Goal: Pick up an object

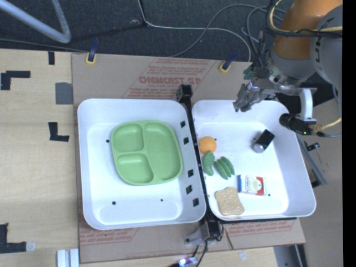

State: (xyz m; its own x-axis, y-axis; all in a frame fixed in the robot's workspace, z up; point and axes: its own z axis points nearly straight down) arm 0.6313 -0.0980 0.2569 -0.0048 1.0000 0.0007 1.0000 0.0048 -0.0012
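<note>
**Gripper hangs at the back rim of the right bin, its contents lying loose**

The landmark is the black divider (192, 149) where the two white bins meet; the left bin (94, 149) lies on one side of it and the right bin (289, 166) on the other. In the left bin, close to the divider, a green three-compartment plate (147, 152) lies flat; nothing sits in its compartments.

Just across the divider in the right bin sits a small orange fruit (207, 144), nearly touching the divider; directly below it lie two green vegetable-shaped pieces (218, 166), side by side and touching or almost touching each other. Further from the divider and toward the near rim rests a tan slice of bread (229, 201); just beyond it, away from the divider, lies a small white carton with red and blue print (251, 184). Well away from the divider, toward the bin's far side, lies a dark cylinder with a silvery end (262, 141), tilted on its side.

The gripper (245, 100) hovers over the back rim of the right bin, well away from the divider, apart from every object; nothing is seen between its fingers, and whether they are spread or pressed together cannot be told at this angle. The grey arm with its orange band (308, 15) reaches in above it.
</note>
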